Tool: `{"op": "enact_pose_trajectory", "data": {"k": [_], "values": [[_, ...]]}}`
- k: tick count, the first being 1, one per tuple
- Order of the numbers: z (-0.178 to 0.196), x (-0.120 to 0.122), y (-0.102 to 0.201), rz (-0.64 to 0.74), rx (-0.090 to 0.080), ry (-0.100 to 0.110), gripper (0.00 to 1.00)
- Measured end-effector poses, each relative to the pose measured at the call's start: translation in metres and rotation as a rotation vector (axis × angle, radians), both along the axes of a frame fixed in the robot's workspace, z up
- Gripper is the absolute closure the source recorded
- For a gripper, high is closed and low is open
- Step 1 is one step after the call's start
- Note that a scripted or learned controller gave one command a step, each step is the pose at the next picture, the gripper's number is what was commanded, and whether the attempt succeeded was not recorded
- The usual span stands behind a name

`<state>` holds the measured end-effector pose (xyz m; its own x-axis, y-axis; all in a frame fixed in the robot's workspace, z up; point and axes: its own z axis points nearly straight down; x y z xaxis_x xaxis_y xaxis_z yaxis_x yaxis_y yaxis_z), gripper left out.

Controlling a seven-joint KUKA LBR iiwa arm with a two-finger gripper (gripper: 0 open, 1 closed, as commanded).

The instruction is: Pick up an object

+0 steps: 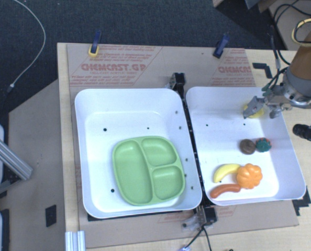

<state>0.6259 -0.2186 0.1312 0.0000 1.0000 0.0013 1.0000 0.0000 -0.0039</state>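
- Fingers [261,109] sit low at the right bin's [218,101] far edge, over a yellow object [256,113]; whether they grip it, I cannot tell.
- Toy banana [226,171], pumpkin [249,175] and sausage [224,191] lie near the front.

Right bin [208,140] contents: yellow item [256,113] (far side); brown ball [247,146] touching teal piece [263,145]; banana [226,171], orange pumpkin [249,175], red sausage [226,190] near.
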Motion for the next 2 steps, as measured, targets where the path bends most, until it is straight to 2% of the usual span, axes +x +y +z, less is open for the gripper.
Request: {"op": "enact_pose_trajectory", "data": {"k": [1, 2], "values": [[-0.048, 0.001, 0.003, 0.002, 0.005, -0.001, 0.0], [-0.035, 0.001, 0.002, 0.003, 0.0, -0.005, 1.0]]}}
